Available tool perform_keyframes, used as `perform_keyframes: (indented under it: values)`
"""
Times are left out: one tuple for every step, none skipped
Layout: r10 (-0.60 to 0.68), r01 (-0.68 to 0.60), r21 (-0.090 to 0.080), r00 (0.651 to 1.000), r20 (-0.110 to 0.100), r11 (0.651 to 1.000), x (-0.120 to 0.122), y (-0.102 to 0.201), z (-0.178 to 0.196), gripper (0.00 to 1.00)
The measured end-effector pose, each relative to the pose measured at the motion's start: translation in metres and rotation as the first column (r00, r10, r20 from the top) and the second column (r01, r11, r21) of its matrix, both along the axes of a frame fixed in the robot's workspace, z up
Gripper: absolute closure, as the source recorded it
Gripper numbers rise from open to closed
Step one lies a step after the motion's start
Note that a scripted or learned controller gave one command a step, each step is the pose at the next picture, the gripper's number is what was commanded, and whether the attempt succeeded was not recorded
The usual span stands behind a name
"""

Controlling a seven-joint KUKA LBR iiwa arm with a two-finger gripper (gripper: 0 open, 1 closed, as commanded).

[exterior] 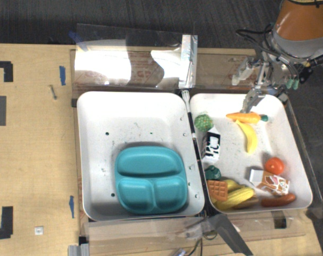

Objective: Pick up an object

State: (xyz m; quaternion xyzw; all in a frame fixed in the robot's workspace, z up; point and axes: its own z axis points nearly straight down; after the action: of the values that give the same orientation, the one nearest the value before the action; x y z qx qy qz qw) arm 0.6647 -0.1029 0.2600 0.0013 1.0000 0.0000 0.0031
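Teal tray [150,185], yellow banana [250,138], red tomato [275,165]

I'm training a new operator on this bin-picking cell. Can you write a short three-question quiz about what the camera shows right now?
1. True or false: the teal tray lies in the left bin.
2. Multiple choice: which item lies nearest below the gripper? A) the tomato B) the carrot C) the waffle
3. Fill in: directly below the carrot, in the right bin, lies a yellow ____.

Key:
1. True.
2. B, the carrot; the gripper hangs at the bin's far edge just above it, while the tomato and waffle lie toward the near side.
3. Banana.
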Motion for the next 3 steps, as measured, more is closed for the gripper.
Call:
perform_keyframes:
  values:
    - [-0.274,0.274,0.001,0.962,0.003,0.962,-0.011,-0.015,-0.162,0.00]
    - [-0.319,0.319,0.001,0.948,-0.001,0.948,-0.073,-0.021,-0.172,0.00]
    - [-0.353,0.353,0.002,0.936,-0.010,0.936,-0.017,-0.040,-0.170,0.00]
